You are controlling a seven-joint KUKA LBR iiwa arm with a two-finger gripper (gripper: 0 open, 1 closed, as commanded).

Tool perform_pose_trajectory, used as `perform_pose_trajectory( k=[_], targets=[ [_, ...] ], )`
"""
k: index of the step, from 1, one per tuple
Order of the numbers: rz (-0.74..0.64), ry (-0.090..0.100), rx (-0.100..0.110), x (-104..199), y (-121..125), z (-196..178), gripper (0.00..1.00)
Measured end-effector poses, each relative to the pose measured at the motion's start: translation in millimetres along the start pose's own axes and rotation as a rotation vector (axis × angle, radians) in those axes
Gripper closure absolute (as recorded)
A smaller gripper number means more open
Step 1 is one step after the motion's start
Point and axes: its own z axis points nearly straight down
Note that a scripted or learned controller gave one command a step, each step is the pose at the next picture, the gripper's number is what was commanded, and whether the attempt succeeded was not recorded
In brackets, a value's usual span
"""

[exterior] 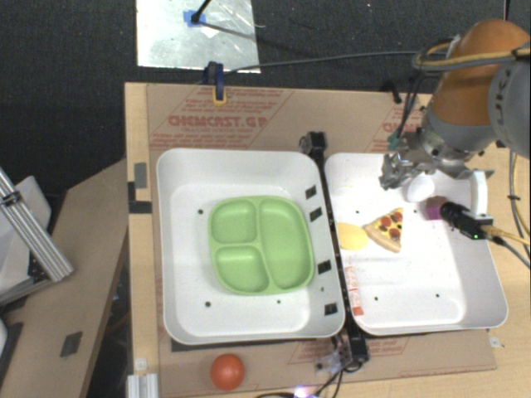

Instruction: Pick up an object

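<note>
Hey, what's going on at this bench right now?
A grey and orange robot arm reaches in over the right bin, its tool hanging near the bin's far edge. A toy pizza slice and a yellow piece lie below it, not picked up yet. The left bin holds a green divided tray.

A pale green three-compartment plastic tray [261,245] sits frame centre; a triangular toy pizza slice [387,230], tan with red dots, right; an orange-red ball [226,371] below.
</note>
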Motion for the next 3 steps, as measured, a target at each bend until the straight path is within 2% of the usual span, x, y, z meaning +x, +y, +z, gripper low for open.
perform_pose_trajectory(
  k=[1,2,3],
  targets=[
    [-0.001,0.001,0.0,51,1,-11,1.0],
    [-0.002,0.002,0.0,112,0,-3,1.0],
    [-0.001,0.001,0.001,158,-3,-4,1.0]
  ],
)
